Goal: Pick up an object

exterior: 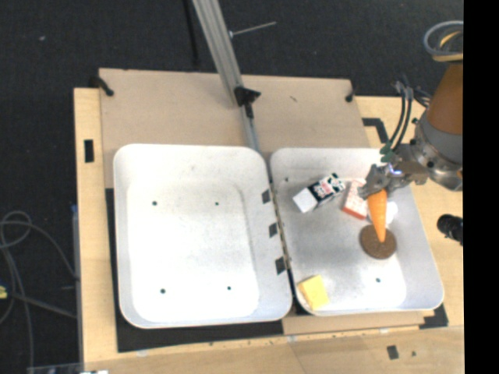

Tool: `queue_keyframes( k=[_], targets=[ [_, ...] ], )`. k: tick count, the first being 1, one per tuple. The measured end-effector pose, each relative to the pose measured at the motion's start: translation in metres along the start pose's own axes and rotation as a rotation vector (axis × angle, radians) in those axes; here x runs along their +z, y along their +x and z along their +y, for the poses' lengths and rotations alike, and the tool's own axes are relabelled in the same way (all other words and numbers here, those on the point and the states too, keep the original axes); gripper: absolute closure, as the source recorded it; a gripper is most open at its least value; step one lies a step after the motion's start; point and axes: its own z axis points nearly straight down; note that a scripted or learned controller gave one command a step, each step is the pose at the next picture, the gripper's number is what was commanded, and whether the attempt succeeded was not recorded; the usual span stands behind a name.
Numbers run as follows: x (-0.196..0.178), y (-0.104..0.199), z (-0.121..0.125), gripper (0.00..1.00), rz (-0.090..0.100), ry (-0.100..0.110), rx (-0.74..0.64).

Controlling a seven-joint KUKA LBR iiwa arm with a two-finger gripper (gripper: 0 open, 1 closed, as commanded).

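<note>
End effector [380, 179] low, fingers perhaps closed

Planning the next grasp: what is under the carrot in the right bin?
The carrot lies across a brown disc at its tip; a white object peeks out beside it. Its upper end sits by the hand. Whatever lies beneath is covered.

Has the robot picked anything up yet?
Not yet, it looks like. The gripper is down in the right bin, right at the top of the carrot, whose other end rests by a brown disc. Whether it grips the carrot is unclear. The box and yellow block lie untouched. Lifting is left.
</note>
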Motion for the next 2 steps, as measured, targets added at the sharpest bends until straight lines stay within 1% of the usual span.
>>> queue_keyframes(
  k=[1,2],
  targets=[
    [0.016,0.047,0.014,1.00,0.002,0.008,-0.001],
    [0.020,0.086,0.028,1.00,0.000,0.006,0.000]
  ],
)
